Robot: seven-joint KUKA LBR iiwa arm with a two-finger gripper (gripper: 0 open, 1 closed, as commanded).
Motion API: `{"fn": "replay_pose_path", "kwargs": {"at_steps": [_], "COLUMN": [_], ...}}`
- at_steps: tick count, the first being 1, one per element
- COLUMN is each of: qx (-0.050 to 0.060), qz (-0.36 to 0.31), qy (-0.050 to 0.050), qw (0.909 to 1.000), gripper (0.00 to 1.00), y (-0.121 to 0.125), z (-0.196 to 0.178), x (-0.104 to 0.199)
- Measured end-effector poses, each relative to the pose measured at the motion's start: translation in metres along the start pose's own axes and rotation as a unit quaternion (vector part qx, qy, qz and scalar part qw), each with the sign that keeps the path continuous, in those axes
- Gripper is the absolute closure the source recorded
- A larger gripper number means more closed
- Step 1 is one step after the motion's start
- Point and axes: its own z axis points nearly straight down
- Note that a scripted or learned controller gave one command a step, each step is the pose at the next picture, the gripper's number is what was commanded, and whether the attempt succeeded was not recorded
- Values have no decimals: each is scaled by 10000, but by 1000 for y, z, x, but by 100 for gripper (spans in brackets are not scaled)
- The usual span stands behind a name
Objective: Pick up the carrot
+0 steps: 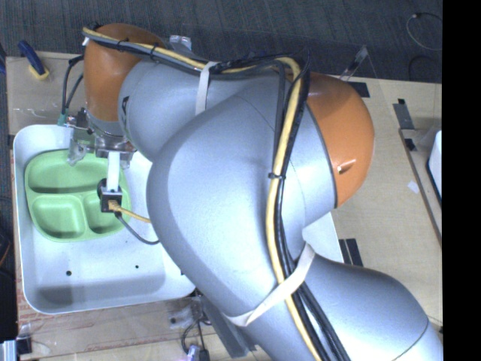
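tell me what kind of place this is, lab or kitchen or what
Most likely a robot lab or test bench, not a kitchen. A big grey industrial arm with taped cables reaches over a wooden bench, a white bin holds a green plastic divided plate, and the floor is dark carpet.

A green divided plate (64, 205) lies in the left white bin (90, 284), toward its far side. A blue-handled tool (31, 57) rests on the tabletop (383, 164) beyond it.

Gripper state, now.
Gripper: cannot be told; it hangs over the green divided plate in the left white bin, with no carrot seen in it.
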Motion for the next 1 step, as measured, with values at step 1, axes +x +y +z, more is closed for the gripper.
{"fn": "replay_pose_path", "kwargs": {"at_steps": [1], "qx": [58], "qz": [1540], "qy": [116], "qw": [9880], "gripper": [0], "y": [-7], "z": [-62], "x": [17]}}
